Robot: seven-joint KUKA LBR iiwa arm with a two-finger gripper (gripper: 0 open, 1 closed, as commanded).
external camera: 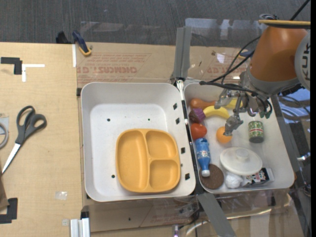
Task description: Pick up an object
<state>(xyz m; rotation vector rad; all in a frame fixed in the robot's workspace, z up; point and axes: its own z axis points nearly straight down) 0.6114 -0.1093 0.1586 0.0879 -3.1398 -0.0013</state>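
My gripper [236, 124] hangs over the right bin [282, 147], its lowest part just above and right of a small orange ball [223, 137]. Nothing shows in its grasp. Around it lie a yellow banana [216, 112], an orange carrot-like piece [199, 103], a purple piece [197, 115], a red tomato [198, 131] and a green can [256, 131]. Nearer the front are a blue bottle [202, 154], a white lid [240, 160], a brown disc [213, 177], a small white ball [232, 181] and a black-and-white tube [259, 177].
The left bin [98, 132] holds a yellow divided plate [147, 159]. Scissors [22, 130] lie on the wooden bench at far left. The grey and orange arm [276, 51] and its cables cover the right bin's back right corner.
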